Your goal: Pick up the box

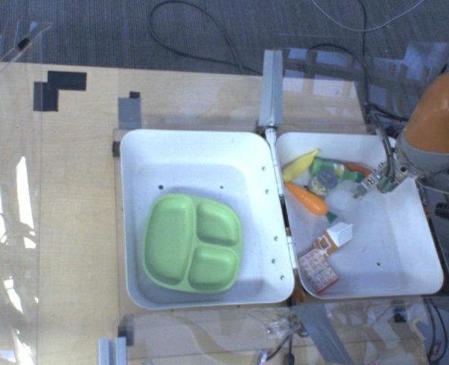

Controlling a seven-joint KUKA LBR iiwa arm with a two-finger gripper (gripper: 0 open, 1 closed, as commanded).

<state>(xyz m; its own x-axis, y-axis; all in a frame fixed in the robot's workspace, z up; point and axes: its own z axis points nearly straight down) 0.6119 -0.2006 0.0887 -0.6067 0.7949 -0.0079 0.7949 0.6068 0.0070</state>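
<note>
A: What lies nearest the bottom of the frame?

B: In the right white bin [430, 280], a flat red-and-white patterned packet [318, 269] at its lower left corner. Just above it lies the small orange-and-white cardboard box [335, 236], its long axis running from lower left to upper right.

A: And the left bin?

B: The left white bin [133, 204] holds a green sectioned plastic tray [192, 242].

A: Further up?

B: An orange toy carrot [307, 199], a yellow toy banana [300, 165], and a green bottle [329, 176].

A: The gripper?

B: The two-finger gripper [386, 179] hangs at the bin's upper right. I cannot tell how it is set. The box lies down-left of it, well apart, so I'd expect a move that way.
</note>
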